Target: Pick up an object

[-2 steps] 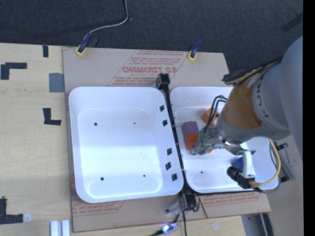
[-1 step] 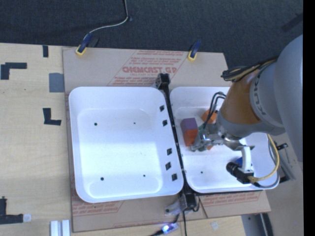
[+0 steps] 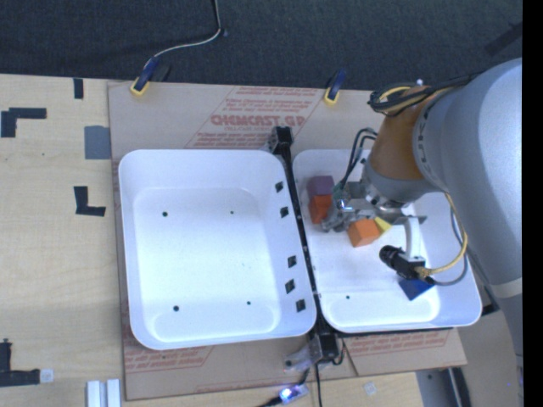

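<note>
My gripper (image 3: pixel 343 214) is low in the right bin (image 3: pixel 373 308), near its left wall, with the arm's orange band (image 3: pixel 399 147) above it. An orange-red block (image 3: pixel 320 207) lies just left of the gripper, touching or nearly touching it. Behind that block sits a mauve block (image 3: pixel 320 185). Another orange block (image 3: pixel 364 232) lies just right of the gripper, with a bit of yellow (image 3: pixel 381 223) beside it. A blue piece (image 3: pixel 415 288) rests further toward the bin's front right. The wrist hides the fingers.
The left bin (image 3: pixel 204 244) is beside the right one, divided by a black strip (image 3: pixel 293 227). Both sit on a cardboard sheet (image 3: pixel 246 117) held by clamps. A black cable fitting (image 3: pixel 399 261) hangs from the wrist over the right bin.
</note>
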Motion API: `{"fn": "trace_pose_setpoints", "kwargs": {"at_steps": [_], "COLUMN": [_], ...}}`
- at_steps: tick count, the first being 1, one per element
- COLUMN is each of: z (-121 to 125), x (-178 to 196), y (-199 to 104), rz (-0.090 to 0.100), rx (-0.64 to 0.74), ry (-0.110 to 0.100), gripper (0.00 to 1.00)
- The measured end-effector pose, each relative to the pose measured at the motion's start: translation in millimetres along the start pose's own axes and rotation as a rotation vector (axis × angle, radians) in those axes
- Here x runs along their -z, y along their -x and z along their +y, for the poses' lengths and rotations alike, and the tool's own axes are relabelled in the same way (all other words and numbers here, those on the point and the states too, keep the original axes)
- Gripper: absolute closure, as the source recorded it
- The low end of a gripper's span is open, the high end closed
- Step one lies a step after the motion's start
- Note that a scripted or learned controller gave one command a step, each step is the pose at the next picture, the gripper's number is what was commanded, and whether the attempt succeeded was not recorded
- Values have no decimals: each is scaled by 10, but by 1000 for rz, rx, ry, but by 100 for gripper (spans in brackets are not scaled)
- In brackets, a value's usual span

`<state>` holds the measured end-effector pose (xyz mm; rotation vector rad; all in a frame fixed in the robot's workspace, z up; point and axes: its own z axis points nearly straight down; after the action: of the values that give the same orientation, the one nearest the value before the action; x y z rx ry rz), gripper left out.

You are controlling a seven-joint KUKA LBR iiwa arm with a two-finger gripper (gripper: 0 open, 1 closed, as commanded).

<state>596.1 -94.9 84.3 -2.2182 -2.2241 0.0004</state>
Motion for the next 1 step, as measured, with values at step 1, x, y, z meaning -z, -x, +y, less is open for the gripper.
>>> {"fn": "trace_pose_setpoints", "kwargs": {"at_steps": [1], "z": [-797], "x": [8], "y": [0], "rz": [0], "rx": [-4], "ry": [-2], "gripper": [100]}}
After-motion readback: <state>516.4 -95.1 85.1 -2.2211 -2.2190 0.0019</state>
